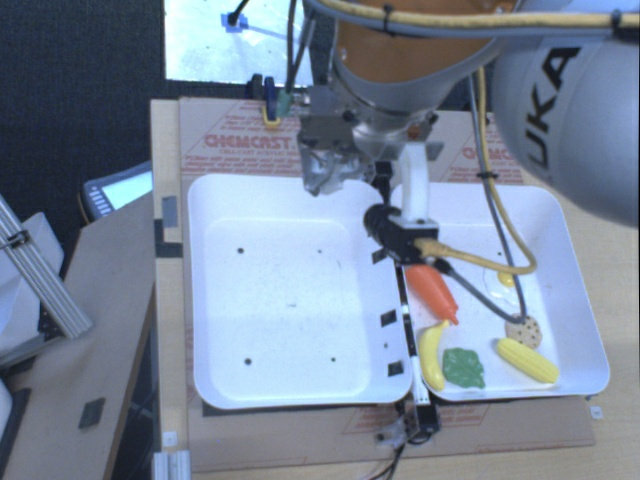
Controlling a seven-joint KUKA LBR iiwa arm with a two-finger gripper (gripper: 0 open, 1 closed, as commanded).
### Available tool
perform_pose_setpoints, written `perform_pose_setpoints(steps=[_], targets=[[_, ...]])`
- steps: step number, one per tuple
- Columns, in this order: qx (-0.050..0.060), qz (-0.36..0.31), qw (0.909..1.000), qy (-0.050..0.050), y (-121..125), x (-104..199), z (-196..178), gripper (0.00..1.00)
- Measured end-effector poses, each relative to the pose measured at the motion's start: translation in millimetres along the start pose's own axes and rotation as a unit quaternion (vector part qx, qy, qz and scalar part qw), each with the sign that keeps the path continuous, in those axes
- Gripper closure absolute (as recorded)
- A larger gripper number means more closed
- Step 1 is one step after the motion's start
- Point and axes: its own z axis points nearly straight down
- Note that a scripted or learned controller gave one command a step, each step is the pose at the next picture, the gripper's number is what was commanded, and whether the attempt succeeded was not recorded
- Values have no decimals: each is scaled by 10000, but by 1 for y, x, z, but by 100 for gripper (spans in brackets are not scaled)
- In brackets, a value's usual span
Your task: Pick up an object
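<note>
The right bin (570, 268) holds the toy foods. An orange carrot (432, 290) lies near the divider, with a yellow banana (432, 354) just in front of it. A green leafy piece (463, 368) sits beside the banana, and a yellow corn cob (527, 360) lies near the front right. A tan cookie (522, 331) rests above the corn. My gripper (326, 171) hangs over the far edge of the left bin (230, 298), up and left of the carrot and apart from all the toys. Nothing shows in its grasp.
A small pale yellow piece (507, 279) lies mid right bin, partly under a cable. The arm's bulk covers the top right of the view. A yellow-and-black clamp (268, 103) sits on the cardboard behind the bins. A metal rail (40, 278) stands off the bench at left.
</note>
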Motion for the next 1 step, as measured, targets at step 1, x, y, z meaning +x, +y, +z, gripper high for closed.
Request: perform_pose_setpoints(steps=[1], targets=[[-57, -3, 10000, 24, 16, 24, -62, 100]])
